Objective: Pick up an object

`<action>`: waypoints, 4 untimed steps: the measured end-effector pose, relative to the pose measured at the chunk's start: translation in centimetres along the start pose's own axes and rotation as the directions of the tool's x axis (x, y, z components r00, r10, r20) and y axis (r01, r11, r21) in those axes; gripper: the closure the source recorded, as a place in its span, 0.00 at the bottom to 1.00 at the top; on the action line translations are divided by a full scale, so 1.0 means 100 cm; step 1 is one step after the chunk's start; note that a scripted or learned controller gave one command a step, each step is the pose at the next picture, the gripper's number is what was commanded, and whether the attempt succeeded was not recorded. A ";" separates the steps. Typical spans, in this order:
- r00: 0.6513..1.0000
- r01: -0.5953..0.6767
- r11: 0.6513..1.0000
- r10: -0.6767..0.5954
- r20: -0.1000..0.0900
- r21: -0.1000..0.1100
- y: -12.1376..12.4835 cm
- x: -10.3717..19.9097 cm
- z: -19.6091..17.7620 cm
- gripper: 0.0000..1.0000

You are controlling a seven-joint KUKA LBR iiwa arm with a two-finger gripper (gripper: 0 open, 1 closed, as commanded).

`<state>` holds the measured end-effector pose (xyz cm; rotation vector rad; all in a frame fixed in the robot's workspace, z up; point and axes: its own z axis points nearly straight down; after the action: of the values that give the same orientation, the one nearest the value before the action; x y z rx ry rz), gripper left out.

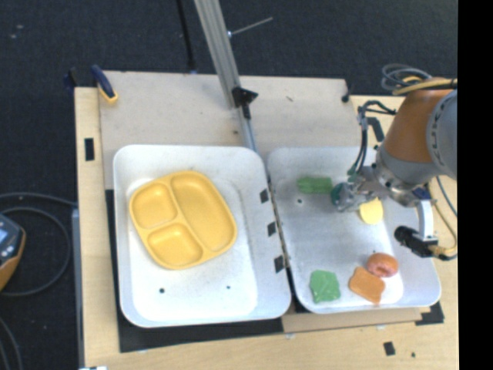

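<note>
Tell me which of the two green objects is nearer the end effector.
The green piece at the right bin's far side, just left of the end effector. The other green block lies at the near edge beside the orange block.

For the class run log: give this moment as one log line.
arm: over right bin | end effector: beside green block | grasp: unclear | left bin: yellow tray

This looks like a robotics lab. A plywood bench (pixel 154 114) stands on dark carpet (pixel 92 21), bearing 2 white bins (pixel 139 299) and a slanted aluminium pole (pixel 217 41), with loose cables (pixel 38 206) trailing across the floor beside it.
</note>
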<state>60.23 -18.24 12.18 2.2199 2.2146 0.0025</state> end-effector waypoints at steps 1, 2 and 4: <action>1.000 -0.001 1.000 0.001 0.000 -0.002 0.000 -0.009 -0.062 1.00; 1.000 0.006 1.000 -0.006 0.000 -0.003 0.005 -0.007 -0.126 1.00; 1.000 0.009 1.000 -0.009 -0.003 0.004 0.012 0.043 -0.157 1.00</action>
<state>61.34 -13.92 27.92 2.2131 2.2279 0.0018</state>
